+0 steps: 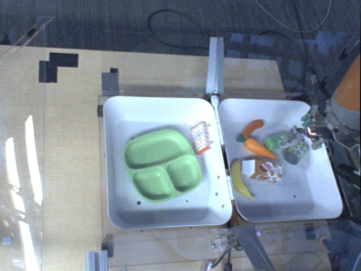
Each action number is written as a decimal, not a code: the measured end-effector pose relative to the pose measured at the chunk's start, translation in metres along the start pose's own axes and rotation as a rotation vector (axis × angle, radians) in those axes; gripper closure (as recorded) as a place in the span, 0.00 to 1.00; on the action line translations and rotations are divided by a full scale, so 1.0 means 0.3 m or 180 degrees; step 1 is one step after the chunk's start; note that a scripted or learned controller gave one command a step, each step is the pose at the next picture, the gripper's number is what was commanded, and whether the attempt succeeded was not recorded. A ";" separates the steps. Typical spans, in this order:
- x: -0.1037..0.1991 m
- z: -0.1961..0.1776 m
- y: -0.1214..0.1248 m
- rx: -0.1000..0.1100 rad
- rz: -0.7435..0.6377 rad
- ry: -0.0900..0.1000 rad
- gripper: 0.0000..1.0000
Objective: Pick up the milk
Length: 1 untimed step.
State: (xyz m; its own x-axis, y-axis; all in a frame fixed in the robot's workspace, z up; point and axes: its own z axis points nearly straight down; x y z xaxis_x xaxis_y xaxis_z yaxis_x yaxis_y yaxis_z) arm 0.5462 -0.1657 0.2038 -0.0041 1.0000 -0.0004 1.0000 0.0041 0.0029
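The milk (264,170), a small white carton with brown patches, lies flat in the right bin (293,202), left of the bin's middle. My gripper (294,147) hangs low over the right part of that bin, up and to the right of the carton and apart from it. It sits next to a small green item (274,141). Nothing shows between the fingers.
An orange carrot (259,147) and a red-orange sausage-like piece (252,129) lie just above the milk, and a banana (240,180) rests against its left side. The left bin (118,208) holds a green divided plate (162,164) and a red-and-white packet (200,138).
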 end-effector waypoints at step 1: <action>0.149 0.302 -0.128 -0.0079 -0.0213 -0.0014 0.00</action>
State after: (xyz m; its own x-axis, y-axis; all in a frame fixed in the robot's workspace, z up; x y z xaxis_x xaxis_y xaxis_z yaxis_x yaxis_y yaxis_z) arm 0.5077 -0.1213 0.1130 -0.0709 0.9975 -0.0058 0.9971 0.0710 0.0276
